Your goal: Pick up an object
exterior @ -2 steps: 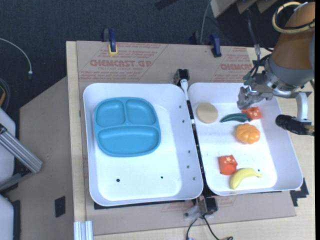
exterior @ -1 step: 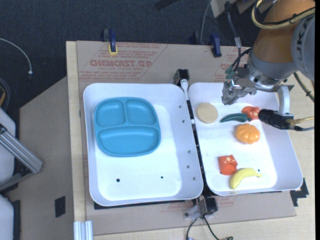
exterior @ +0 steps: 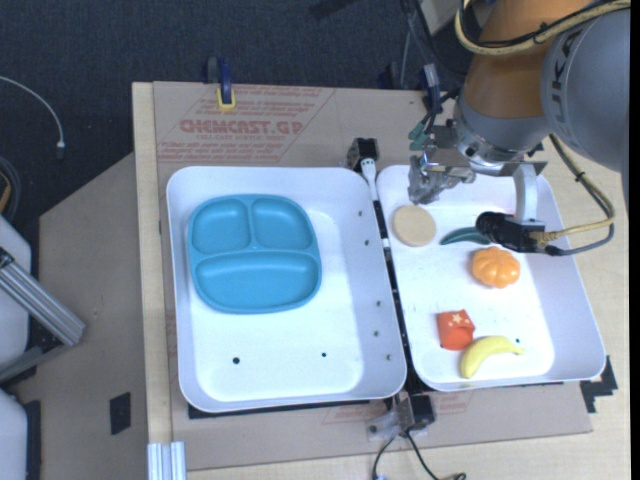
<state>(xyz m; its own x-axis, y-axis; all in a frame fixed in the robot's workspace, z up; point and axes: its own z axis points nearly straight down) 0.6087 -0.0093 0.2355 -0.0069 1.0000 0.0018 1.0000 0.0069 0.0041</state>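
In the right bin (exterior: 570, 318) lie a beige round disc (exterior: 413, 226), a dark green curved piece (exterior: 458, 236), an orange pumpkin-like fruit (exterior: 495, 266), a red block (exterior: 455, 329) and a yellow banana (exterior: 487, 354). My gripper (exterior: 428, 188) hangs over the bin's far left corner, just beyond the beige disc and apart from it. I see nothing held in it.
The left bin (exterior: 290, 358) holds a blue divided plate (exterior: 255, 253) in its far half. A raised seam with black screws (exterior: 385, 258) runs between the two bins. A blue-and-yellow clamp (exterior: 225, 86) sits at the bench's far edge.
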